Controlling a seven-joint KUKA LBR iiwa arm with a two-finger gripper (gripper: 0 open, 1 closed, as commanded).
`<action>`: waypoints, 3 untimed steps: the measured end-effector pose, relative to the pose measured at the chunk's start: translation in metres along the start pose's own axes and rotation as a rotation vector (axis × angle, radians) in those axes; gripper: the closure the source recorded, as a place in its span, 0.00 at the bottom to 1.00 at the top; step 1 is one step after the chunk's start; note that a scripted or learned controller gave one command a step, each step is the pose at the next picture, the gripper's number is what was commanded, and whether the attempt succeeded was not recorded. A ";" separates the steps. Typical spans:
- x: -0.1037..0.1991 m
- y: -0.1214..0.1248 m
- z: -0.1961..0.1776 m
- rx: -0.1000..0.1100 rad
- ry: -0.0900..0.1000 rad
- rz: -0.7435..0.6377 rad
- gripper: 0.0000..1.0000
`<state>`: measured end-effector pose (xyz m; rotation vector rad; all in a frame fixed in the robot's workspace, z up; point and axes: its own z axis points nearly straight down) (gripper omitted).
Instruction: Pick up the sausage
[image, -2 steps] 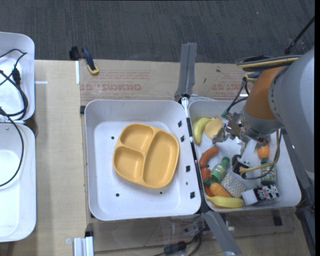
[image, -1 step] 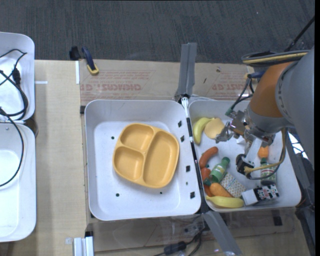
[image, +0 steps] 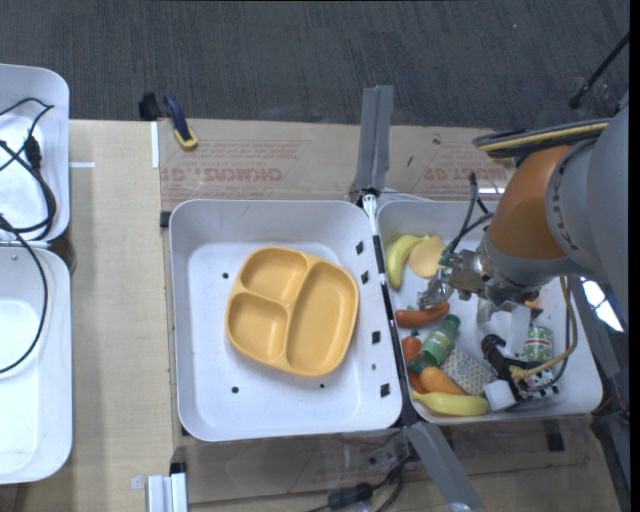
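Camera view: hand (image: 437, 293) poised just above the sausage (image: 422, 315).

Divided plate (image: 292, 310) in the left bin (image: 190, 330); sausage (image: 422, 316) among clutter in the right bin (image: 583, 385).

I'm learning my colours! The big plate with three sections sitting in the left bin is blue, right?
Not quite. The camera view shows the plate is yellow, not blue. It does have three sections and it does sit in the left bin.
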<state>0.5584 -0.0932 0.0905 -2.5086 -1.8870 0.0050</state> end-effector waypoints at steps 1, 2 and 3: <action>0.000 0.000 0.000 0.000 0.000 0.000 0.00; -0.001 0.000 -0.008 0.001 -0.001 0.004 1.00; 0.060 0.027 -0.101 -0.002 -0.001 -0.019 1.00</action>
